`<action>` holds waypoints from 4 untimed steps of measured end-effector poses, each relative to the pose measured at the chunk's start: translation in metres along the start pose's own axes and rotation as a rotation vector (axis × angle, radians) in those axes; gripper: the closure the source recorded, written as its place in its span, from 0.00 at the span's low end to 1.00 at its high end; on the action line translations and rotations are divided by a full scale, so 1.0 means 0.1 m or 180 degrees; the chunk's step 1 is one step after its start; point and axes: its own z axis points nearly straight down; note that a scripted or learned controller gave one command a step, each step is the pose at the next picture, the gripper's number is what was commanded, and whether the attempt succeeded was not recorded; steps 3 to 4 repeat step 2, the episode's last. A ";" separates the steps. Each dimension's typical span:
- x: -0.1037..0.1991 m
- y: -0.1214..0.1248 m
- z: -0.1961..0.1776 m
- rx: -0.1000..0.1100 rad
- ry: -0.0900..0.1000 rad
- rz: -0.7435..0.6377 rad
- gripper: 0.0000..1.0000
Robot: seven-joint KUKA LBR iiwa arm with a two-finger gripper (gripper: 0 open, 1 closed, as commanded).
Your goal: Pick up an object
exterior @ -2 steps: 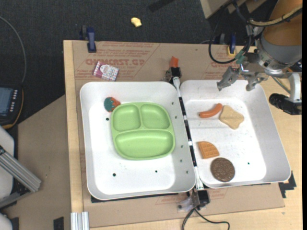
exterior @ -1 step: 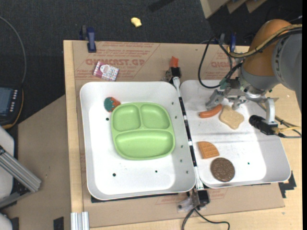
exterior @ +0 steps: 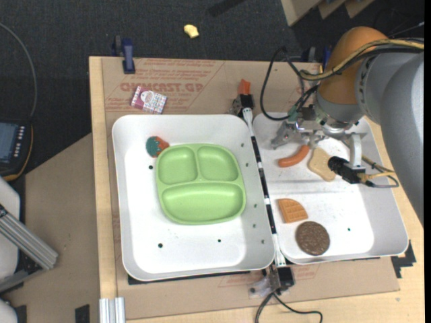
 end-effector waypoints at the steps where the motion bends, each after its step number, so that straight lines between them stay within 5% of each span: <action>1: -0.03 -0.11 -0.02 0.0015 0.0003 0.0012 0.00; 2: -0.03 -0.10 -0.13 0.0003 0.0002 0.0011 1.00; 4: -0.03 -0.10 -0.13 0.0003 0.0002 0.0011 1.00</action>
